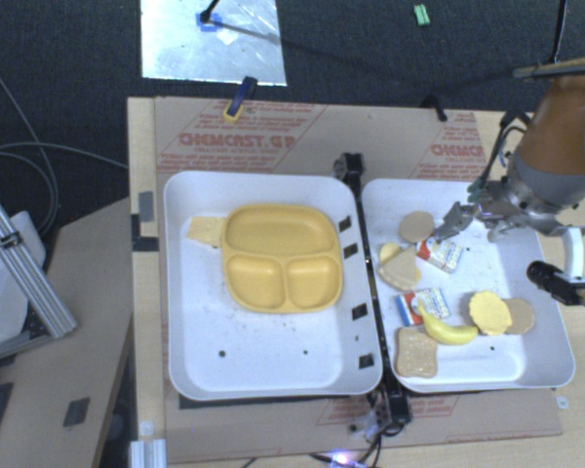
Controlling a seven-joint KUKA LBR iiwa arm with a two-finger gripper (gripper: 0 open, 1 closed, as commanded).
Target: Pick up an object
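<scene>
Two bins | right bin (541,364) holds food items: banana (448,332), packet (441,253), bread | gripper (458,220) hovers above packet, finger state unclear | nothing visibly held | judged: grasp and lift remain

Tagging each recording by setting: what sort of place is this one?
Probably a robot lab test bench, not a home or kitchen. Two white bins sit on cardboard sheeting, one holding a yellow divided tray, the other toy food like a banana. Loose cables cross dark carpet.
</scene>
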